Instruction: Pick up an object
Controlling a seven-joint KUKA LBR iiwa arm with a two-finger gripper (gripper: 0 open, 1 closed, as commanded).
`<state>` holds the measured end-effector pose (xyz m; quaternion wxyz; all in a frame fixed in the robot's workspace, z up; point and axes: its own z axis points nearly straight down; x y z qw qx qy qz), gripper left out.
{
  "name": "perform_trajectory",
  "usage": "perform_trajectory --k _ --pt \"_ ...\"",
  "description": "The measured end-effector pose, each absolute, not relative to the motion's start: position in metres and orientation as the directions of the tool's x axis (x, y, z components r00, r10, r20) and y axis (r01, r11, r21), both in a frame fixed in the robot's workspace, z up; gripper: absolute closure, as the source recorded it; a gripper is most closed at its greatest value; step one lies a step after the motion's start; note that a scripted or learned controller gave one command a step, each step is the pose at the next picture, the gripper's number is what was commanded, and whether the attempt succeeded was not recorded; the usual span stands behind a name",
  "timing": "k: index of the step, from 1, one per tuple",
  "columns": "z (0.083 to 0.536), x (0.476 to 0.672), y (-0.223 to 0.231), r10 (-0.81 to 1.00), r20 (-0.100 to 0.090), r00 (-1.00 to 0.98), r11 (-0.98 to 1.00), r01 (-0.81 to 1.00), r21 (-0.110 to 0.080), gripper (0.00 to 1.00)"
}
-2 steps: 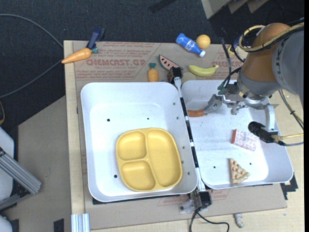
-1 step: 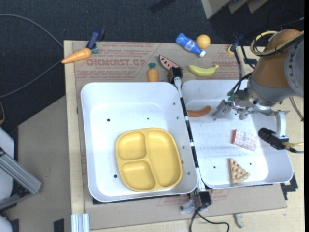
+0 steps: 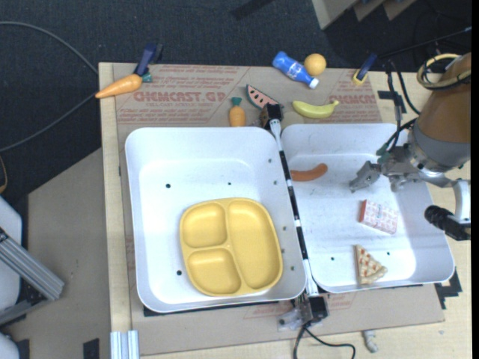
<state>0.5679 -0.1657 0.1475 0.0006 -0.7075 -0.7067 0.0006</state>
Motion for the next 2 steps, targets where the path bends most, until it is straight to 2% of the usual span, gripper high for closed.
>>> perform_trajectory --k 1,2 --pt "0.083 0.650 -0.199 1.000 -0.001 -0.001 0.001 1.000 -0.001 0.00" --pt "0.084 0.591 -0.161 1.000 0.000 0.000 0.000 1.000 -0.001 0.00"
